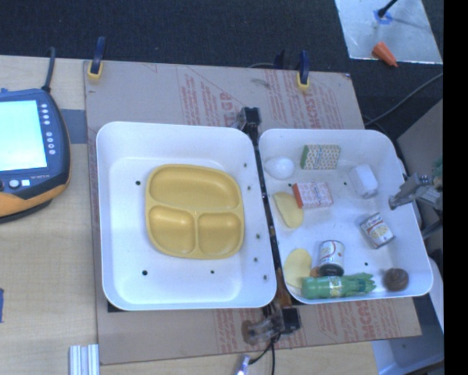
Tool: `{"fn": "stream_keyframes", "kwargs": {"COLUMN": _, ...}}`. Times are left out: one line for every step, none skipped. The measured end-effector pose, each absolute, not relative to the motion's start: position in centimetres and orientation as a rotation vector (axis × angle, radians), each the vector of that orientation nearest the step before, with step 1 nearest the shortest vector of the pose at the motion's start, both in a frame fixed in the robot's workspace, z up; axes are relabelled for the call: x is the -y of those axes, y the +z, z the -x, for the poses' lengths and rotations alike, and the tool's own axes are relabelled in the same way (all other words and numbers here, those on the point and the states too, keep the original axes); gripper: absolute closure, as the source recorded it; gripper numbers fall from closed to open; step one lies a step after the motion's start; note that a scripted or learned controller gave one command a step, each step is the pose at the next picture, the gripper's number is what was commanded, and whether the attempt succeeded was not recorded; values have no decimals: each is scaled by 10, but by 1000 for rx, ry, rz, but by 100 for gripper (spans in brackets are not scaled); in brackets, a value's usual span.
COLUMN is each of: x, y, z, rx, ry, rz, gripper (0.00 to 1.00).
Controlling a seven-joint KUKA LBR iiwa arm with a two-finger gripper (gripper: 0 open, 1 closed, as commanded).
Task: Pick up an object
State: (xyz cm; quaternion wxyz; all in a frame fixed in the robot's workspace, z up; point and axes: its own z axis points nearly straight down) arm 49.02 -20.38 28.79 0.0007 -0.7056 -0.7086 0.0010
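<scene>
The right white bin (pixel 390 143) holds several small objects. Among them are a green bottle (pixel 337 286) lying along the front wall, a dark-topped can (pixel 330 257) just behind it, and a small silver can (pixel 376 230). There are also a brown ball (pixel 396 279), a red-and-white box (pixel 312 194), a patterned box (pixel 320 157), a white round piece (pixel 280 167), a white cup (pixel 364 180) and two pale yellow pieces (pixel 289 209) (pixel 297 266). My gripper (pixel 405 194) reaches in at the bin's right rim, above the silver can and right of the white cup, with nothing seen in it.
The left white bin (pixel 116 209) carries a yellow divided plate (pixel 194 210). A tablet-like pendant (pixel 19 151) lies on the bench at far left. Clamps (pixel 303 69) (pixel 95 62) hold the cardboard sheet at the back.
</scene>
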Motion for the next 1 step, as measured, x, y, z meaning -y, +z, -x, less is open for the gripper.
{"fn": "stream_keyframes", "kwargs": {"x": 211, "y": 175, "z": -537, "rx": 2227, "ry": 6, "rz": 2211, "gripper": 0}}
